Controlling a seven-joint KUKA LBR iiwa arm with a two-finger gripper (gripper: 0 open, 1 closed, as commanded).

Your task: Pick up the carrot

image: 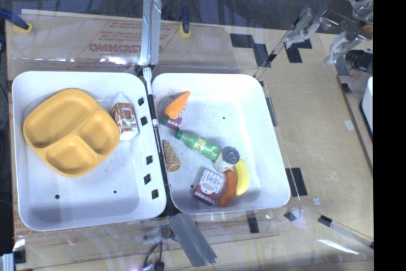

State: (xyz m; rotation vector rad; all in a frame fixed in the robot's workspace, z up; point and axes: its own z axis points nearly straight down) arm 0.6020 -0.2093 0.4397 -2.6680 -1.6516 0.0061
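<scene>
Grey claw (311,25) sits at top right, above the bench, outside both bins; finger state: cannot tell at this res. Nothing seen in it. Carrot (177,103) lies in right bin (269,136), upper-left corner, w/ green bottle (198,144) just below. Progress: approx. 0 of 3 steps done. Remaining: approach, grasp, lift.

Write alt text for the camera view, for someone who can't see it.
Two white bins sit side by side; the right bin holds a carrot at its upper left, plus a green bottle, banana and small carton. The left bin holds a yellow tray and a small box. The gripper hangs outside the bins, upper right.
</scene>
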